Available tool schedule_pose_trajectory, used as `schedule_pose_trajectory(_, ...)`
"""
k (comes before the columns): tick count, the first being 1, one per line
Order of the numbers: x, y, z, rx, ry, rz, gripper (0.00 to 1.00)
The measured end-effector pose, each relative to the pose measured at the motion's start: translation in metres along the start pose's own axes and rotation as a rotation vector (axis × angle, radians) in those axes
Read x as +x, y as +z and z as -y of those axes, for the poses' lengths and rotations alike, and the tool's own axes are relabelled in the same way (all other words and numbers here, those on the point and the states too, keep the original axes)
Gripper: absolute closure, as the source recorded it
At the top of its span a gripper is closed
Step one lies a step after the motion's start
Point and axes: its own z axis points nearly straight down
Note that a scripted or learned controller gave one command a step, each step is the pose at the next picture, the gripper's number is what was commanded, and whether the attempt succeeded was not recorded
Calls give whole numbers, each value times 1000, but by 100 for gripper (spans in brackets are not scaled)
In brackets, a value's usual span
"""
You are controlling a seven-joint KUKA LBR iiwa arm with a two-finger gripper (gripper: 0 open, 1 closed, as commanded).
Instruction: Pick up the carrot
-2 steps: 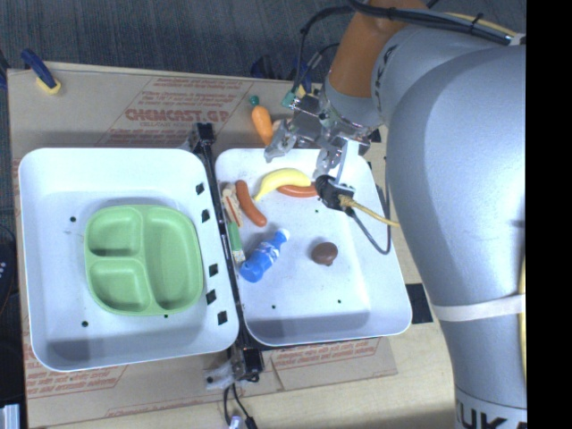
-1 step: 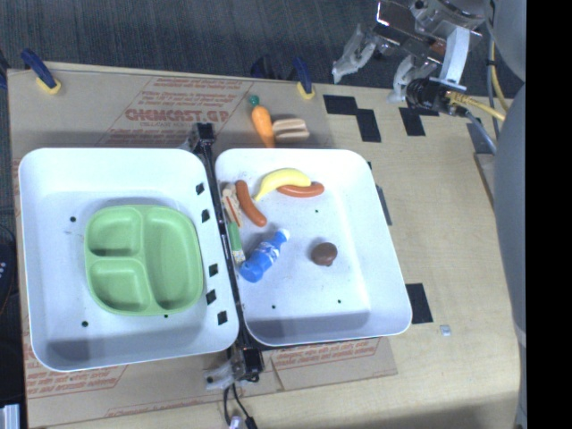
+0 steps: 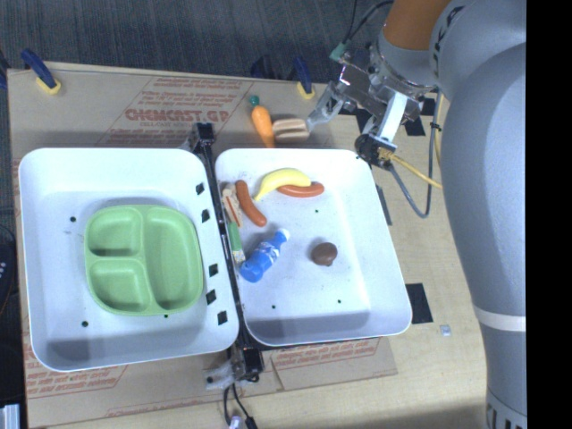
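The carrot [image 3: 261, 124] is orange with a small green top. It lies outside the bins on the cardboard just behind the right bin's [image 3: 380, 239] far left corner. Touching its right side is a beige bun-like piece [image 3: 290, 130]. My gripper [image 3: 322, 112] hangs at a slant just right of that beige piece, close to it and about a hand's width right of the carrot. Nothing shows in its grasp.
The right bin holds a banana [image 3: 281, 180], a red sausage [image 3: 301, 189], an orange-red sausage [image 3: 251, 203], a blue bottle [image 3: 264, 256], a brown ball [image 3: 323, 254] and thin sticks along its left wall. The left bin [image 3: 45, 204] holds a green divided plate [image 3: 143, 257].
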Motion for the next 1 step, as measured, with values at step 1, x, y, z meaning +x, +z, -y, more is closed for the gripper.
schedule_pose_trajectory(1,26,58,16,1,305,-1,0)
